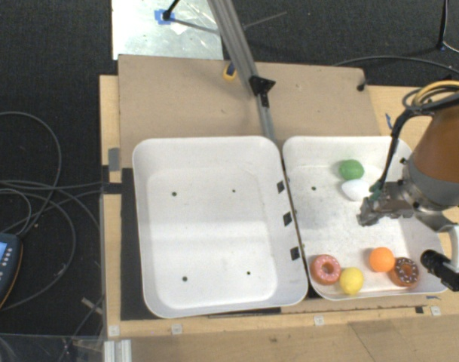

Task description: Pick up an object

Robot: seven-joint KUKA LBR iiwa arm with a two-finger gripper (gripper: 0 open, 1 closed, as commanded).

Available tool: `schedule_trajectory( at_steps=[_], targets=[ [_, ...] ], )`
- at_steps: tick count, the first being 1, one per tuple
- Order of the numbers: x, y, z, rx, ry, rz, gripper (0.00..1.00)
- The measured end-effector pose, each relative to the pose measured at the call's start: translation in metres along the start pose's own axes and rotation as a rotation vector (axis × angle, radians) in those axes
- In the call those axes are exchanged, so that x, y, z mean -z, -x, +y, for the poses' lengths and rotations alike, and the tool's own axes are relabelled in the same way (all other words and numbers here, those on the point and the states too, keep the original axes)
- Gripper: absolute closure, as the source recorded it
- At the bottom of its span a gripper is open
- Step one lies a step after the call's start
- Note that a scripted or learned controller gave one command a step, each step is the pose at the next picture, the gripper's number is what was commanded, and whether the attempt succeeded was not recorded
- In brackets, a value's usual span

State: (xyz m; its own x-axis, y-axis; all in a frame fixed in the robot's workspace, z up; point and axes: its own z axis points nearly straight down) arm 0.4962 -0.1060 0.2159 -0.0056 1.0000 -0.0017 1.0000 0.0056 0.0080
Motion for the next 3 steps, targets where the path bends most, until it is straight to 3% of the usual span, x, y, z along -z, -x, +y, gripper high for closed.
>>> schedule_trajectory(
  at_steps=[1, 3],
  targets=[
    [0.001, -0.049, 0.012, 0.005, -0.006, 0.004, 1.00],
    [-0.004, -0.158, 0.062, 0.006, -0.005, 0.004, 1.00]
  ],
)
